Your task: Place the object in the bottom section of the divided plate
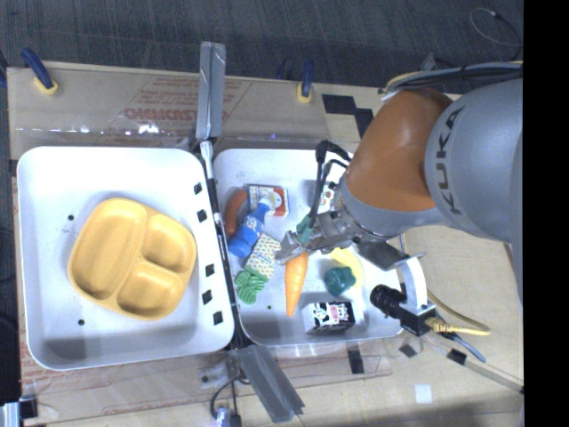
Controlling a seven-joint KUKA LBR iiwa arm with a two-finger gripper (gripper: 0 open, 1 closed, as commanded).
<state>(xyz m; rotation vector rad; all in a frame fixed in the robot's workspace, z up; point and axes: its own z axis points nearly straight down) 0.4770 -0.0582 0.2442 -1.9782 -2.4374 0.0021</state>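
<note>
- Camera view: the gripper (302,243) is hanging low over the right bin (404,327), its tip sitting right at the top end of the toy carrot (295,283); whether it is clamping the carrot or merely touching it, I cannot tell.
- The carrot (my guess at the task's object) is lying upright in the picture among clutter: a green leafy toy (250,285) just beside it on the left, a teal lump (339,280) on the right, a small black-and-white carton (331,315) near its lower tip.
- The yellow divided plate (132,256) is waiting in the left bin (36,327), well apart from the carrot.
- Risk, as I am judging it: a grip so near the carrot's end is inviting a swing or slip while crossing the divider between the bins, or a drop into a wrong section.
</note>
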